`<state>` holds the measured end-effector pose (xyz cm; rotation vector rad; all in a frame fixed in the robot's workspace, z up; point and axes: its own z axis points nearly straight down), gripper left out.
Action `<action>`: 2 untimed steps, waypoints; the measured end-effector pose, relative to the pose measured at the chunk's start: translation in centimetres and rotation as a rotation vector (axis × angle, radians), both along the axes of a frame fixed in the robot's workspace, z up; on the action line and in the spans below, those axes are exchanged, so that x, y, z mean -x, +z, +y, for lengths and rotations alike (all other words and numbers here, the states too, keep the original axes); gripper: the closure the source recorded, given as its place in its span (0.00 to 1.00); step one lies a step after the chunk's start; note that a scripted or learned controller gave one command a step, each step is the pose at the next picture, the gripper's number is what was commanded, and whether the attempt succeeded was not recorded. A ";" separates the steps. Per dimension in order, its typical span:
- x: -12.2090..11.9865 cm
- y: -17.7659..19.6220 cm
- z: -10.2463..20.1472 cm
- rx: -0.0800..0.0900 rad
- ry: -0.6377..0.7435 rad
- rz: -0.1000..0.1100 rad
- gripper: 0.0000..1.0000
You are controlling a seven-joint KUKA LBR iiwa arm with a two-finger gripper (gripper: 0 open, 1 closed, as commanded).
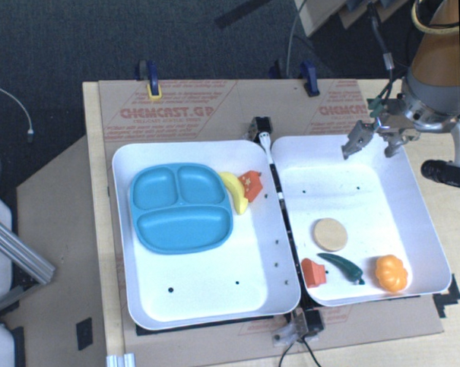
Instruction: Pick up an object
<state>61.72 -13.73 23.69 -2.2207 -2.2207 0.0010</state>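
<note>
Over the far edge of the right-hand shallow white bin [413,201] hangs the grey two-finger gripper [373,144], coming off the grey arm with orange band [437,52] at the upper right. Jaws look spread apart, one finger [355,143] pointing left, the other nearer the wrist; nothing between them. Gripper sits above the bin's back rim, well apart from the objects.

Right bin contents, all toward the near end: round tan flat disc [330,234] near the middle; dark green pepper-shaped toy [342,266] just below it; small red-orange block [314,272] beside the pepper on the left, against the bin's left wall; orange pumpkin-like round toy [391,273] at the near right corner.

Left-hand white bin [204,294] holds a blue three-compartment plastic plate [181,208] in its far left part. Yellow banana-shaped toy [235,192] touches the plate's right edge, and a small red-orange wedge piece [252,185] sits just beside the banana on its right.

Both bins rest side by side on a brown board [102,222] on the tabletop, blue clamps [152,77] at the far edge.
</note>
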 end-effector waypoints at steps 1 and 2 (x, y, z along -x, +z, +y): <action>0.9 -5.8 0.5 -0.001 0.000 0.006 0.00; 1.6 -10.3 0.9 -0.001 0.000 0.005 0.00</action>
